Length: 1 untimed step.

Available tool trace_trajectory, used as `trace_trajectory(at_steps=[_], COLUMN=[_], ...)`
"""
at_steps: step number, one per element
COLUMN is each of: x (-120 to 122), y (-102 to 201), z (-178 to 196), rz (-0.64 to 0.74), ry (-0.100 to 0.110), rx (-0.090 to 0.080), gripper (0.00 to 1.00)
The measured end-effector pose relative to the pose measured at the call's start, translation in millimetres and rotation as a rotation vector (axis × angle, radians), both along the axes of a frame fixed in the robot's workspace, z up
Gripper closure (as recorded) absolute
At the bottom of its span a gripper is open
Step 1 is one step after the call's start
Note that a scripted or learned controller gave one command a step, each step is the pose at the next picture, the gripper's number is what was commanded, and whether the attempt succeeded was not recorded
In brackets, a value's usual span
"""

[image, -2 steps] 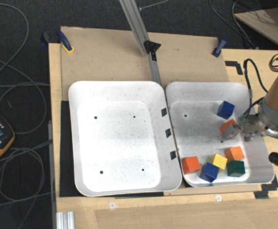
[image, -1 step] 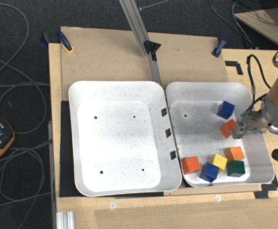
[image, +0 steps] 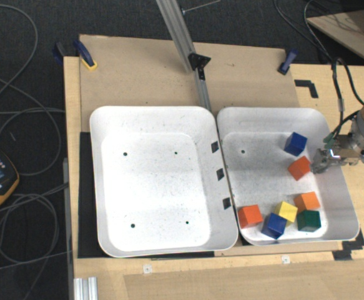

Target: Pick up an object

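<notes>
Seven small blocks lie in the right bin (image: 331, 130), none in the left bin (image: 107, 130) beside it. Closest to the end effector (image: 327, 157) is an orange-red block (image: 300, 167), just beside its tip and apart from the bin's right wall; a blue block (image: 295, 144) sits a little further up the bin from it. The rest crowd the near corner of the same bin: an orange block (image: 250, 215), a second blue block (image: 273, 225), a yellow block (image: 288, 210), another orange one (image: 307, 200) and a green block (image: 308, 220).

I cannot tell how the end effector is set: it is small, blurred and half cut off at the picture's edge, and nothing visibly sits in it. The arm behind it is mostly out of frame.

The likely trouble: approaching from the side, the tip may nudge the orange-red block away instead of straddling it, or come down on the bin's raised rim. Its height above the bin floor is also unreadable from here.
</notes>
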State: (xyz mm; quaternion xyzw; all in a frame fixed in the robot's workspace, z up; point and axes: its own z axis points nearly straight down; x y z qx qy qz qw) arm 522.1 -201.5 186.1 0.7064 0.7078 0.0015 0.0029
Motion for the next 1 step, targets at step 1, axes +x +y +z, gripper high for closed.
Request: trace_trajectory(at_steps=[1], x=[-0.5], y=[8.4], z=[48.9], rz=[0.001], ry=[-0.001], rx=[0.0], gripper=[1.0])
